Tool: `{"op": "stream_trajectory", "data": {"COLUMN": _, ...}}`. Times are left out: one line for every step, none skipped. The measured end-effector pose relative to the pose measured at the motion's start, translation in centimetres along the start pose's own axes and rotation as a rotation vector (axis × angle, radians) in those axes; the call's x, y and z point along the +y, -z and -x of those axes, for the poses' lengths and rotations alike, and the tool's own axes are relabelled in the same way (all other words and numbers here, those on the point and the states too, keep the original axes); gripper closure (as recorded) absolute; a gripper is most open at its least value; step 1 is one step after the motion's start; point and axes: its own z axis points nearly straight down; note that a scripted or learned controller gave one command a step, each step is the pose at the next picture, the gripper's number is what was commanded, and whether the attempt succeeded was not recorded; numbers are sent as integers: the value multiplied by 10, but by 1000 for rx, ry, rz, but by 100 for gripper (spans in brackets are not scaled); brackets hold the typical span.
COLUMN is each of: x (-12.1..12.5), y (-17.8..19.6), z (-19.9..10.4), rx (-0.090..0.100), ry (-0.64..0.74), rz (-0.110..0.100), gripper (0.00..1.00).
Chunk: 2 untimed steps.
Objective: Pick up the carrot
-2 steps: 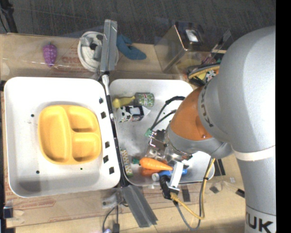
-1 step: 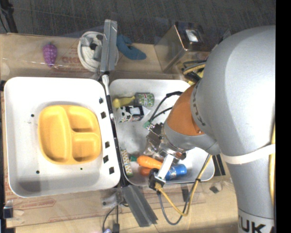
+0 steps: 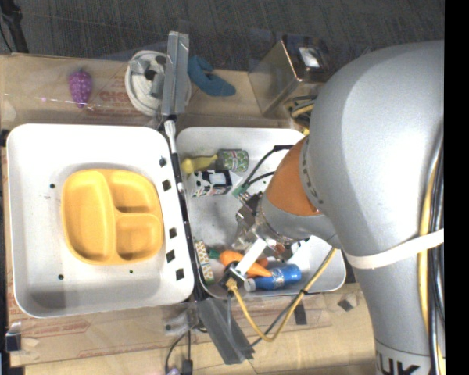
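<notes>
Lying at the near end of the right bin (image 3: 216, 219), the carrot (image 3: 233, 256) sat just beside a blue bottle (image 3: 286, 274). Over it hung the claw (image 3: 255, 236), whether spread or pressed together I could not tell. Farther back lay a green can (image 3: 234, 160).

The brown bench (image 3: 102, 328) bears a white bin (image 3: 31, 287), a second bin (image 3: 213, 221) alongside, and a purple toy (image 3: 80, 87).

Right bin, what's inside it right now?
In the right bin: a yellow item, a green can, a black-and-white carton, the carrot and a blue bottle. The arm covers its right side, so anything there is hidden.
</notes>
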Motion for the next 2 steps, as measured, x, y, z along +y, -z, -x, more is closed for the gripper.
{"op": "stream_trajectory", "data": {"x": 1, "y": 1, "z": 17, "rx": 5, "ry": -465, "rz": 1, "gripper": 100}}
{"op": "stream_trajectory", "data": {"x": 16, "y": -1, "z": -35, "rx": -2, "ry": -464, "rz": -3, "gripper": 100}}
